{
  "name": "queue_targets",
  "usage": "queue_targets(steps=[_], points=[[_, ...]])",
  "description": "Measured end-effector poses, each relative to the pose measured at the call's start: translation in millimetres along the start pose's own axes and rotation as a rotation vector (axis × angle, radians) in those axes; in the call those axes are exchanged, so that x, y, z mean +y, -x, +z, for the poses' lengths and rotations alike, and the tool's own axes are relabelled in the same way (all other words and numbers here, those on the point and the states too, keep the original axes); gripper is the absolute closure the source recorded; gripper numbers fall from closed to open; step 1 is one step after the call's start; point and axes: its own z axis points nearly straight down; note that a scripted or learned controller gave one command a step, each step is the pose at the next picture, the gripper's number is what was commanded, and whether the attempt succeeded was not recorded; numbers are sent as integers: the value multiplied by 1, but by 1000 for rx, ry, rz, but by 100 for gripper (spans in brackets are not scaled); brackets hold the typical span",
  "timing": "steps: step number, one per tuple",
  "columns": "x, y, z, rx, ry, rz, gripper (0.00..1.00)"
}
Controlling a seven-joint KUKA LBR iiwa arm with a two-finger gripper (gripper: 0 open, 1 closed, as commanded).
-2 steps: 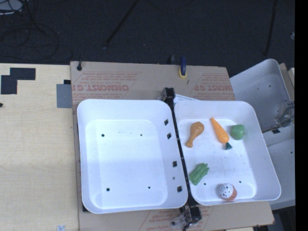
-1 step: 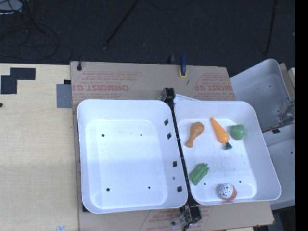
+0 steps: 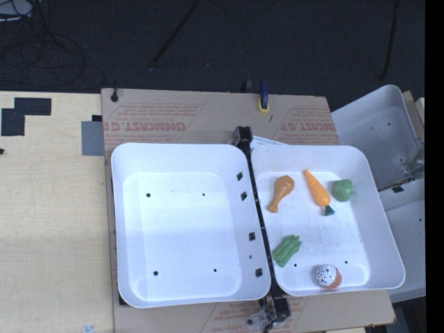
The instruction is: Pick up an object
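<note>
- Right bin [image 3: 374, 186] holds five toys
- Orange carrot [image 3: 317, 189] lies near its middle
- Drumstick [image 3: 280, 192] just left of the carrot
- Green ball [image 3: 342, 189] just right
- Green vegetable [image 3: 286, 250] below it
- Speckled ball [image 3: 326, 276] lower right of the carrot

The counter [image 3: 48, 214] is light wood. A cardboard sheet [image 3: 208, 120] lies flat on it. Two white bins rest on the sheet, touching side by side: left bin [image 3: 132, 290], right bin [image 3: 378, 255].
</note>
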Motion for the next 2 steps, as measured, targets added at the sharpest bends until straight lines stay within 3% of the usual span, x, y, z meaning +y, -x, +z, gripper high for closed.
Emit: queue_targets(steps=[2], points=[[1, 0, -19, 0, -4, -11, 100]])
